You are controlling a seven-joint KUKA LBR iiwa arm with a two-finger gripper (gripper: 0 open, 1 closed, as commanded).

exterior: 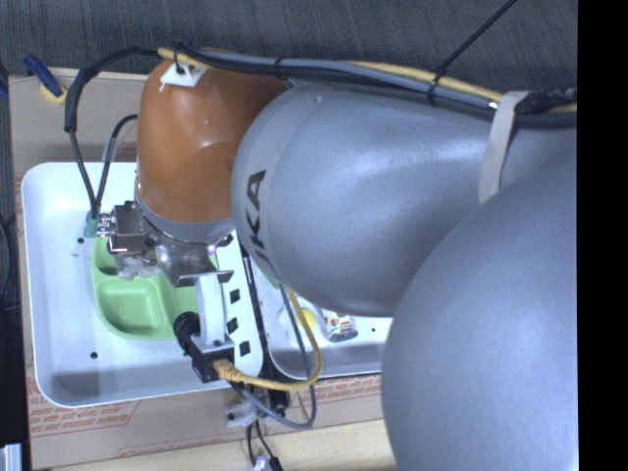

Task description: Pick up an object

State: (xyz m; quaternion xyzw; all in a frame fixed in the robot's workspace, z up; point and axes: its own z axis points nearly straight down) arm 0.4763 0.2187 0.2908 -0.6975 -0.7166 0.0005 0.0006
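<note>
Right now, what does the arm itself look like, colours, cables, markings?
The arm is smooth, rounded grey with black lettering on its shell. An orange band sits above the wrist. Black and yellow cables run along its top, and a white bracket hangs below the wrist.

Grey arm [412, 214] from the right, orange-banded wrist [191, 145] pointing steeply downward, hand [157, 263] low beneath it.
</note>
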